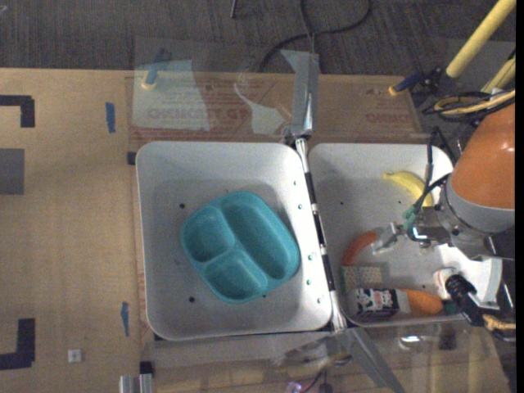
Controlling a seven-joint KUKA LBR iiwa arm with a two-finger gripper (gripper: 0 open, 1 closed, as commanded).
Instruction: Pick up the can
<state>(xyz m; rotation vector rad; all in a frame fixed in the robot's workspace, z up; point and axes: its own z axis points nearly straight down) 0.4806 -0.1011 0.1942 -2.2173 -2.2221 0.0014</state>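
Observation:
The can (373, 299) lies on its side at the front edge of the right bin (344, 174); it has a black-and-white label and a greyish end facing the back. My gripper (391, 238) hangs over the middle of the right bin, a little behind and to the right of the can and apart from it. Its tip points left toward an orange-red piece (360, 247) just behind the can. The grey arm with its orange band (487, 170) covers the bin's right side.
A yellow banana (407, 184) lies at the back of the right bin. An orange fruit (424, 302) sits right of the can. The left bin (164, 178) holds a teal divided plate (239, 245). Cables and a yellow pole (483, 27) run behind.

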